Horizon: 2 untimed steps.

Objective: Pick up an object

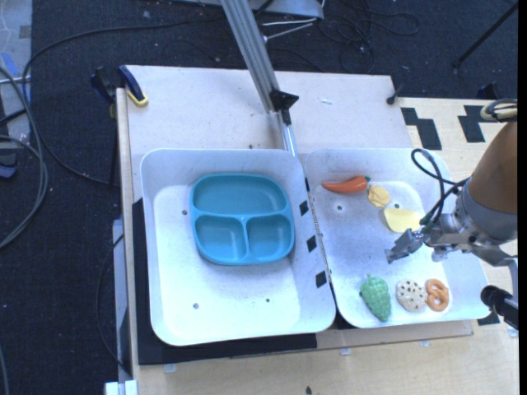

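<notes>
A blue divided tray (243,219) is lying in the left white bin (165,303). Behind this bin, a grey metal pole (251,44) is rising at a slant, and black cables (49,163) are lying on the dark floor to its left.

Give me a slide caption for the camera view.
Gripper over right bin near yellow piece; blue divided tray in left bin.

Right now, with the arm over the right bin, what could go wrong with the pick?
1. The gripper hangs over bare bin floor just below the yellow piece; a straight descent may grasp nothing.
2. The cookie, pretzel and green toy sit packed along the right bin's near wall; the fingers could nudge neighbours or hit the wall.
3. The black cable loops above the wrist and might snag.
</notes>
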Motion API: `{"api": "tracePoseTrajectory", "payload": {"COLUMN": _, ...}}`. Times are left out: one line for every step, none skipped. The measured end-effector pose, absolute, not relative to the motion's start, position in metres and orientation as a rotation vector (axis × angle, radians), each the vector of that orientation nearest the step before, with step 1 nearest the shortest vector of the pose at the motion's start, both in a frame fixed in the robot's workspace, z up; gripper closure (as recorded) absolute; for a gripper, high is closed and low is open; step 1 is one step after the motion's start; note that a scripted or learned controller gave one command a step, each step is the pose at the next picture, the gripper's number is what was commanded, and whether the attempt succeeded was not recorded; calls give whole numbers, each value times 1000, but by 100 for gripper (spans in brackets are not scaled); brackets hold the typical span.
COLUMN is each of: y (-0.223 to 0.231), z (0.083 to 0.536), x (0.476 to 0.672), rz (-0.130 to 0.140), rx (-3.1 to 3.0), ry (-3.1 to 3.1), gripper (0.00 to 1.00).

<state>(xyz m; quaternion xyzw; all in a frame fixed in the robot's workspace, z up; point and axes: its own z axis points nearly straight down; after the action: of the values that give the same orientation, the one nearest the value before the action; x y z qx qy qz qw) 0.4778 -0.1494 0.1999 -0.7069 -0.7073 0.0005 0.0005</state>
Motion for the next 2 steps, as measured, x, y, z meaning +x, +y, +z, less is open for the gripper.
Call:
{"api": "tracePoseTrajectory", "payload": {"y": -148, "z": 156, "x": 480, "rz": 4, "rx": -2219, "ry": -2218, "gripper": 0}}
{"api": "tracePoseTrajectory", "payload": {"y": -140, "z": 103, "x": 487, "rz": 4, "rx": -2218, "ry": -2218, "gripper": 0}}
